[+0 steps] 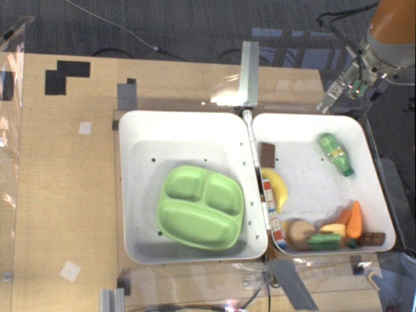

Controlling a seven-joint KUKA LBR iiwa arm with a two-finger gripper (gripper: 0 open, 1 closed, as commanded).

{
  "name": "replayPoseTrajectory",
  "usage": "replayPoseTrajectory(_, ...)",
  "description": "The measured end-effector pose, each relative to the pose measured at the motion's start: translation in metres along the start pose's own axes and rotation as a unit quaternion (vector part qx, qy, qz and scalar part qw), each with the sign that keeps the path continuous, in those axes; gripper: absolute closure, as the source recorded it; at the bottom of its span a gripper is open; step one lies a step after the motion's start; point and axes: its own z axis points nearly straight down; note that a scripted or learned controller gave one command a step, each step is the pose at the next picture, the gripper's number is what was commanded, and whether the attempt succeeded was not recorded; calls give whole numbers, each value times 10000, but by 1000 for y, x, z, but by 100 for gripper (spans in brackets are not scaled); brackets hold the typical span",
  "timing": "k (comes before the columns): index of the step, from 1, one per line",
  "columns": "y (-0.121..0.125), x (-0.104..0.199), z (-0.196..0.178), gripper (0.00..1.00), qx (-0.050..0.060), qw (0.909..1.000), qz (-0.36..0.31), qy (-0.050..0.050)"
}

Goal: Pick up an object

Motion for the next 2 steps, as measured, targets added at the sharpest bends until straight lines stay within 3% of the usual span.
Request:
replayPoseTrajectory(1,-51,22,29,100,19,10000,-27,16)
replayPoseTrajectory(2,-6,86,27,100,1,9987,515,22)
